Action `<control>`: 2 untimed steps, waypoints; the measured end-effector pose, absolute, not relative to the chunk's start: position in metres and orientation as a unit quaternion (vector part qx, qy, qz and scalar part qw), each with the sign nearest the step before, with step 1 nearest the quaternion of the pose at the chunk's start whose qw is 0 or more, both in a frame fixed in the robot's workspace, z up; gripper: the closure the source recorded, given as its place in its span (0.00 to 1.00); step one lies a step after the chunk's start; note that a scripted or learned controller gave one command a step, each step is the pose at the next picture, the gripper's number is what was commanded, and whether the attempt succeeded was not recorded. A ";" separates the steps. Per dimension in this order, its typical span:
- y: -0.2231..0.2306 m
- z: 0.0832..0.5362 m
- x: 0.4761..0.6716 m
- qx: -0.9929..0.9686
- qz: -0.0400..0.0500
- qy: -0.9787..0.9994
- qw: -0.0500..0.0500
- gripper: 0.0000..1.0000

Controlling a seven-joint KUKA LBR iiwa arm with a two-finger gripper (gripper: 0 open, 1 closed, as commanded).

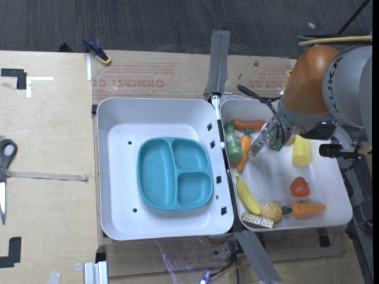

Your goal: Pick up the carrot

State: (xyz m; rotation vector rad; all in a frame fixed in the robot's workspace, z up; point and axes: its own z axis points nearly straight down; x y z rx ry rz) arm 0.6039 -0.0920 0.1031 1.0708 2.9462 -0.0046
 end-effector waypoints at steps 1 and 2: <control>-0.092 0.103 0.604 0.342 -0.001 0.940 0.003 0.00; -0.104 0.098 0.632 0.510 0.002 0.860 0.002 0.00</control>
